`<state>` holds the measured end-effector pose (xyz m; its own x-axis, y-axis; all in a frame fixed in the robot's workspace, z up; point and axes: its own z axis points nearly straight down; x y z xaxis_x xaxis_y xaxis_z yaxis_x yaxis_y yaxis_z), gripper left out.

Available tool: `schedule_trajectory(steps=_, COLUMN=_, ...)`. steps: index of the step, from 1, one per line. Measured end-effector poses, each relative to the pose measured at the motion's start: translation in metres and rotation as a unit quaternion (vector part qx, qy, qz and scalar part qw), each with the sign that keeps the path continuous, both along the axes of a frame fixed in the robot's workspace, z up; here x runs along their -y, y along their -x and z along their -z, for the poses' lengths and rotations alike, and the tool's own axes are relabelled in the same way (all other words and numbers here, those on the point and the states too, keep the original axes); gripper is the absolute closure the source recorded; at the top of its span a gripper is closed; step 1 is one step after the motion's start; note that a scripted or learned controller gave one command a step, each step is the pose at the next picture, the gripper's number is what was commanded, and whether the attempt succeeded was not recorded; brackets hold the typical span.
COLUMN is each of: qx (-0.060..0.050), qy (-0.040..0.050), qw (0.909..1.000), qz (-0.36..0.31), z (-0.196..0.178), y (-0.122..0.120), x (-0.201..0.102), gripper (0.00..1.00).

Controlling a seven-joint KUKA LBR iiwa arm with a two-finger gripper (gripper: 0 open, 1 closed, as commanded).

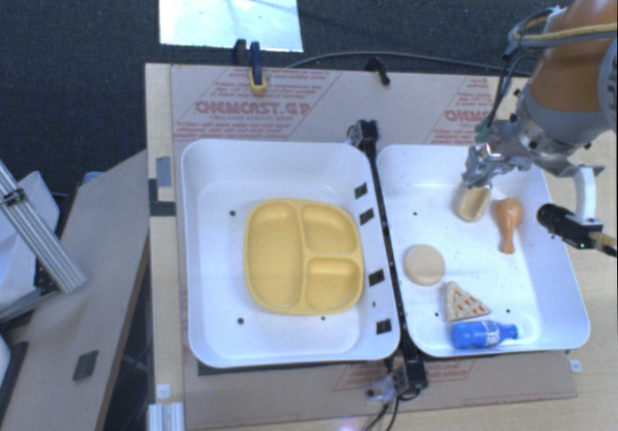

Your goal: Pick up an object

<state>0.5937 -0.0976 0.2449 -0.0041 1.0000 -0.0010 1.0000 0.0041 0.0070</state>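
Where the arm enters from the right, the gripper [480,171] is seen lowered over the upper part of the right bin [550,323], directly above a small tan bread-like piece [472,203]. Whether the fingers are apart or together cannot be told, nor whether they touch the tan piece. A toy drumstick [508,222] is noted just beside that piece, to its right. A round beige disc [423,265] is recorded near the bin's centre, with a waffle-patterned wedge [465,303] below it and a blue bottle [484,332] lying on its side near the front wall. In the left bin [208,178], a yellow divided plate [302,256] is found lying flat, well apart from the gripper. Both bins are seated on a printed board [290,105].
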Motion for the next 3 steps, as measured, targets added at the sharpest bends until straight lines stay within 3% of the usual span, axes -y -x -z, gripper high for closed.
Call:
schedule_trajectory(steps=2, qx=-0.003, qy=-0.0011, qw=1.0000, qz=-0.002, z=-0.012, y=0.006, x=-0.108, gripper=1.00)
schedule_trajectory(steps=3, qx=-0.003, qy=-0.0014, qw=1.0000, qz=-0.003, z=0.005, y=0.014, x=-0.165, gripper=1.00)
